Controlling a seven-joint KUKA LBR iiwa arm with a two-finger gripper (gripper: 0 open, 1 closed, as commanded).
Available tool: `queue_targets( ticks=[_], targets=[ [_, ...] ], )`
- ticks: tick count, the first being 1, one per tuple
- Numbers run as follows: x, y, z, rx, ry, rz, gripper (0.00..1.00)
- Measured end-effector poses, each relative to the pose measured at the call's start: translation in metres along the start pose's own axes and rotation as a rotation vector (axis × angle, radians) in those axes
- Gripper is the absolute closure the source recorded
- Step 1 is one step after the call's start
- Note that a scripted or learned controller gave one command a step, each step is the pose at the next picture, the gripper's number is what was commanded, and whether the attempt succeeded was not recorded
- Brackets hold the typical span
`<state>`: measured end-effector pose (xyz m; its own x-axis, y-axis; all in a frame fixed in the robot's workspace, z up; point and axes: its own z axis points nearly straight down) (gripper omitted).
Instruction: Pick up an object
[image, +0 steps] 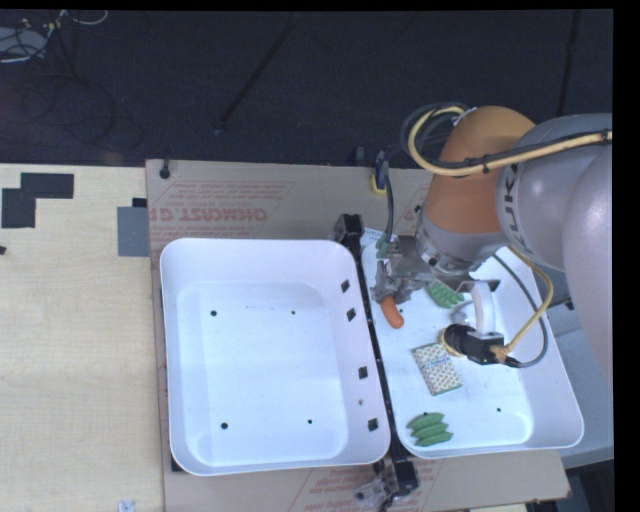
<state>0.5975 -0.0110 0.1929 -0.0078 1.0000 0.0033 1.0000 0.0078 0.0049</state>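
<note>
My gripper (392, 288) hangs low over the upper left part of the right bin (545, 420), close to the divide between the two bins. Just below its tip lies a small orange carrot-like piece (394, 316), partly covered by the gripper. A green piece (443, 295) lies to the right of the gripper, half under the wrist. Further down rest a patterned square pad (437, 368) and a green pea pod (430, 428). The orange band and grey arm cover the bin's upper right.
The left bin (190, 300) stands alongside, joined to the right one by a black clip strip (365, 340). A yellow cable with a black plug (475, 343) loops from the wrist over the right bin's middle. Brown board lies under both bins.
</note>
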Motion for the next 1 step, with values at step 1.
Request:
queue_targets(
  ticks=[1],
  targets=[
    [0.0359,-0.0116,-0.0749,0.001,-0.001,0.003,1.00]
  ],
)
